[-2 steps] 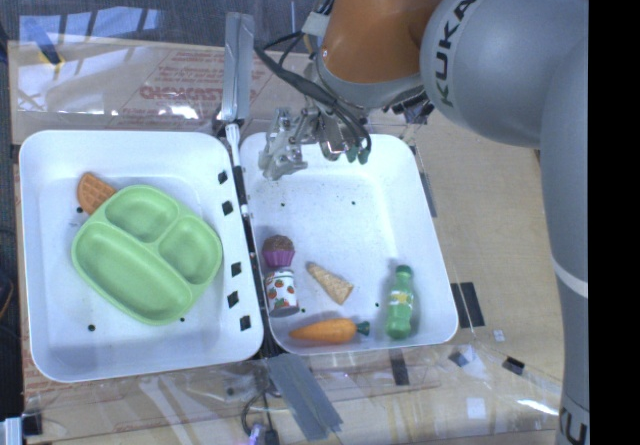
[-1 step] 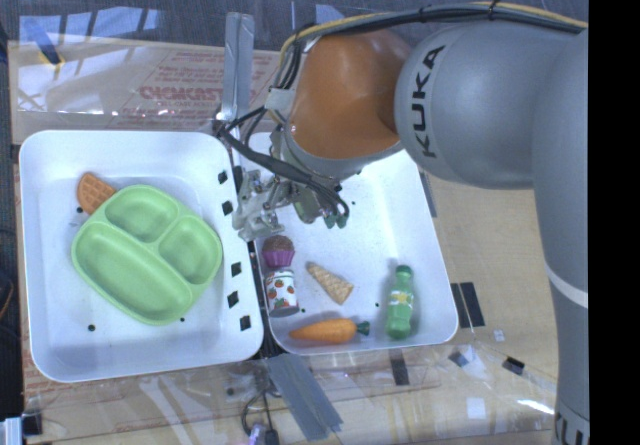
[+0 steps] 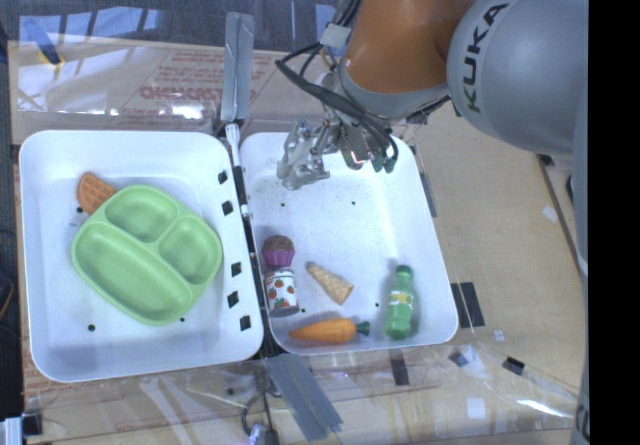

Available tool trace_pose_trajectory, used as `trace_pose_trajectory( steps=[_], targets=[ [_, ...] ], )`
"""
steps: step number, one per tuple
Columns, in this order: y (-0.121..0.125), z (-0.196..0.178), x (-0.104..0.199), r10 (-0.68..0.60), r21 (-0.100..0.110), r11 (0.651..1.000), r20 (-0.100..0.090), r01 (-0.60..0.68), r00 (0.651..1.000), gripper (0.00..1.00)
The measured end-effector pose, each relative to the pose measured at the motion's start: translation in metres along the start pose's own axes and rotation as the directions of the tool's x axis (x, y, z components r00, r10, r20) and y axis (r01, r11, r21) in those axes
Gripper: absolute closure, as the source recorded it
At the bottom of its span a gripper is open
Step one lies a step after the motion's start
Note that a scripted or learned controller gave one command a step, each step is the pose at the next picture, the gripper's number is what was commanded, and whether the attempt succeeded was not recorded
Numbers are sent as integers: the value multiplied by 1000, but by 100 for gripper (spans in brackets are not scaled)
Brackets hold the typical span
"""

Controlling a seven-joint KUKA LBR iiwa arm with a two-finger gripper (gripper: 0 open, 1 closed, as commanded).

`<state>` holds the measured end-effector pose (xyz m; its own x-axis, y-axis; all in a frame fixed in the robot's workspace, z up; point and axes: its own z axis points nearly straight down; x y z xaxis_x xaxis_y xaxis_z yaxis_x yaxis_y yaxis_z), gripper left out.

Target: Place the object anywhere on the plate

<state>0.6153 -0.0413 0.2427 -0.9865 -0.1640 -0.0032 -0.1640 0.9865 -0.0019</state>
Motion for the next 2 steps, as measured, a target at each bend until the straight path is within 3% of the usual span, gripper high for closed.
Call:
trace_pose_trajectory(
  steps=[1,2],
  targets=[
    [3,50,51,-305,-3,952,-3,305,952,100],
    [97,-55,-30,-400,0,917,2,400,917,100]
  ],
)
